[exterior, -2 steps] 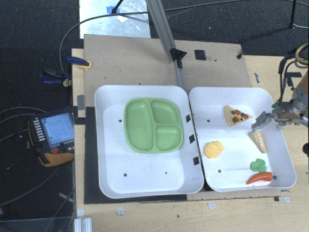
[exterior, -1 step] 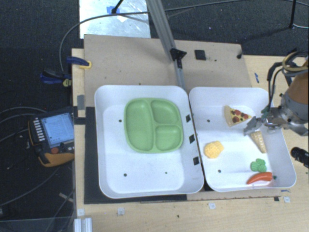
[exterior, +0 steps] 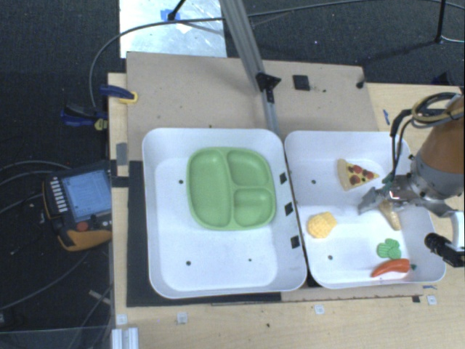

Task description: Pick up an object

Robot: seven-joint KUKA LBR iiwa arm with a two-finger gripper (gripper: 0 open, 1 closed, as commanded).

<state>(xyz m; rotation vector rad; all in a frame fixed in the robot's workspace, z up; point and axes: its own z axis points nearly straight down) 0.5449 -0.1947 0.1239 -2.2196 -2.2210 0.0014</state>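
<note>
No readable text, labels, brands, numbers or signs anywhere in view. Handheld pendant [exterior: 78, 198] left of desk has lit bluish screen, content too blurred to read. Small dark tag [exterior: 301, 83] on brown board at back of desk: no legible marking. Green divided plate [exterior: 231, 187], white bins [exterior: 218, 275] and toy food items carry no visible lettering.
</note>
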